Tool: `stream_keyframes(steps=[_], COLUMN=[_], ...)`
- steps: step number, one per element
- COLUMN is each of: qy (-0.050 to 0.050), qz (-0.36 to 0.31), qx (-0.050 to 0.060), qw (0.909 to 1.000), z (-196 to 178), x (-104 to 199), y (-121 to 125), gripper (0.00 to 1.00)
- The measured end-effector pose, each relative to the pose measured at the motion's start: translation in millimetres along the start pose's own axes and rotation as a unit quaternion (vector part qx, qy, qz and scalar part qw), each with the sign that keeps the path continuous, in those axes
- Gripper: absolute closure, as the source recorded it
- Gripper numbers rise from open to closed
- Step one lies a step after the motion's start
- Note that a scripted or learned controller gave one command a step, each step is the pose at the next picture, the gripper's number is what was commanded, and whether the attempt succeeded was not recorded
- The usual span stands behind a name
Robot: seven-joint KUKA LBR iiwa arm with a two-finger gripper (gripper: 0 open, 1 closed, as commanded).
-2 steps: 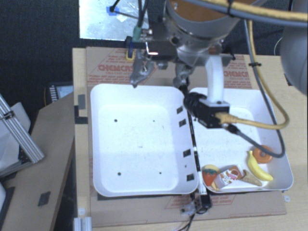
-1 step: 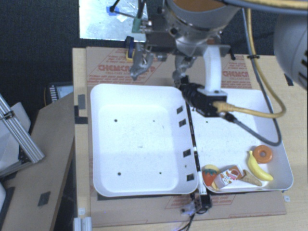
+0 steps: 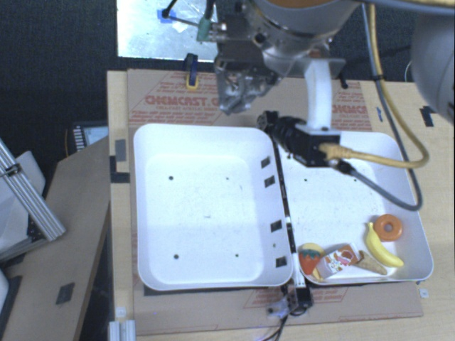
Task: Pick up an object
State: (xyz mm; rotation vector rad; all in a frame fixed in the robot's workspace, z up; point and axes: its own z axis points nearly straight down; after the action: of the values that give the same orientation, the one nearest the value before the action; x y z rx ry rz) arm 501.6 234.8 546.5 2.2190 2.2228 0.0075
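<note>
We see two white bins (image 3: 206,212) on a tan counter (image 3: 85,261) printed with red lettering. In one bin lie a yellow banana (image 3: 382,247), an orange ring (image 3: 388,226), a red-and-white packet (image 3: 337,261) and a red-orange fruit (image 3: 311,258). A yellow cable (image 3: 377,160) crosses the grey arm (image 3: 298,20).

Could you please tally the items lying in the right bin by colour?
Yellow: 1, the banana
Orange: 2, the ring and the round fruit
Red and white: 1, the packet
Tan: 1, the cone
Total: 5
</note>
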Motion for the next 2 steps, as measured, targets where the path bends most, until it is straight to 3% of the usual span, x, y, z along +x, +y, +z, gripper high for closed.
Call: stream_keyframes(steps=[1,2], qy=[-0.002,0.0], qz=[0.003,-0.001], qx=[0.002,0.0], qw=[1.0,1.0], z=[11.7,-0.4], x=[-69.3,-66.0], y=[-15.9,-14.9], gripper=[1.0,1.0])
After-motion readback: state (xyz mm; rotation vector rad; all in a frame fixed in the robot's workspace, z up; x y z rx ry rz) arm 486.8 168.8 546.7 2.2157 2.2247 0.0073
